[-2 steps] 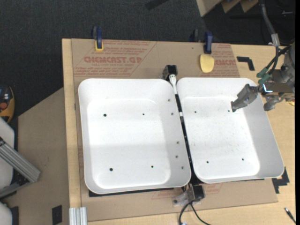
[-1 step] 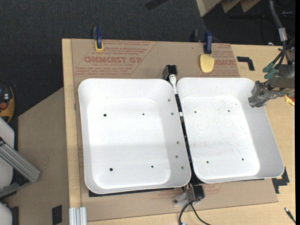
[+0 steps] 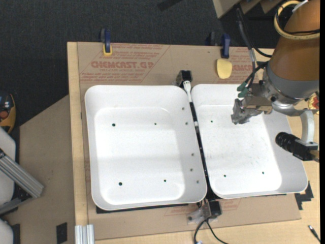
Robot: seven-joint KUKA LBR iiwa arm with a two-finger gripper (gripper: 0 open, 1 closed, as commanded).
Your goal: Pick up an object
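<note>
Here, the gripper hangs over the far part of the right bin, low above its white floor; whether it is spread or pressed together cannot be told at this angle, and nothing can be made out in its grasp. Above it, the grey wrist widens into the arm with its orange band, entering from the right edge. A black cylindrical part sticks out below the wrist, over the bin's right rim. The left bin lies just beside the right one, their rims touching along a black strip. A small pale yellow object rests on the brown board behind the right bin, outside both bins, near a blue clamp. A second blue clamp holds the board's far edge further left.
</note>
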